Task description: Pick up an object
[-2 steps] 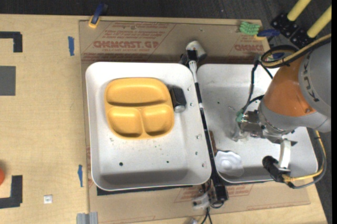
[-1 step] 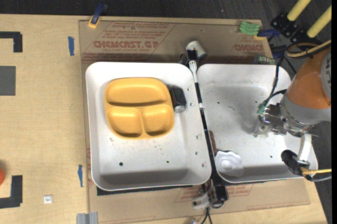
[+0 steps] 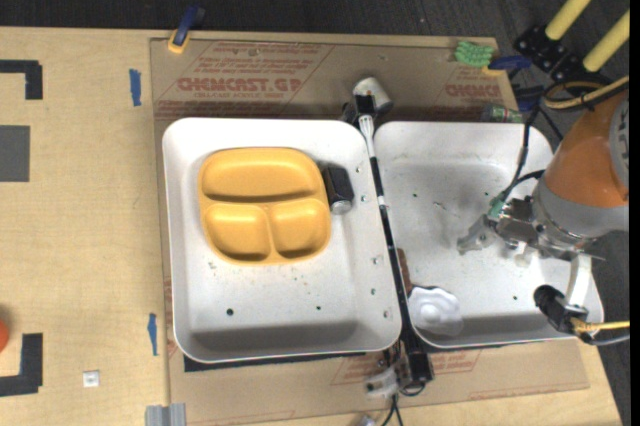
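Wooden bench (image 3: 80, 214) bearing two shallow white bins. Right bin (image 3: 450, 164): small white crumpled object (image 3: 432, 304) at near edge; two-finger gripper (image 3: 480, 234) further back, apart from it, grip state indiscernible. Left bin (image 3: 190, 294): yellow three-compartment plastic tray (image 3: 265, 204), small black-and-silver cylinder (image 3: 336, 186) touching its right side.

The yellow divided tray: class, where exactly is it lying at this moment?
In the camera view, the yellow divided tray lies in the upper part of the left bin, with a small dark object at its right edge.
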Controlling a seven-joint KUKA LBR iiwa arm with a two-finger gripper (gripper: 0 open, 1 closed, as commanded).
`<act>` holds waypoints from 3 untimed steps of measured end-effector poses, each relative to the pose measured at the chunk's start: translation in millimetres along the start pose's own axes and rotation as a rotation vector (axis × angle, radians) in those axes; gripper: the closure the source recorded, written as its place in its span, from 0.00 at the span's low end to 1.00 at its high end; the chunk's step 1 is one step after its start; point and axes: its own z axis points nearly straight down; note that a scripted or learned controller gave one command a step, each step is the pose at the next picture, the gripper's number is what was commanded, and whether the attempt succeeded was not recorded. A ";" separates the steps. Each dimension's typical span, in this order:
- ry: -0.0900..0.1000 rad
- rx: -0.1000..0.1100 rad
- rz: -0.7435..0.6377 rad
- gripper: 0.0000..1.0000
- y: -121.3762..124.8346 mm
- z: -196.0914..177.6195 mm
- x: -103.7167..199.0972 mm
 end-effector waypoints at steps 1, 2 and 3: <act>0.004 0.003 0.133 0.00 63.8 23.8 -17.1; 0.000 -0.002 -0.112 0.00 84.6 23.7 5.6; 0.000 -0.002 -0.356 0.00 107.7 23.5 17.8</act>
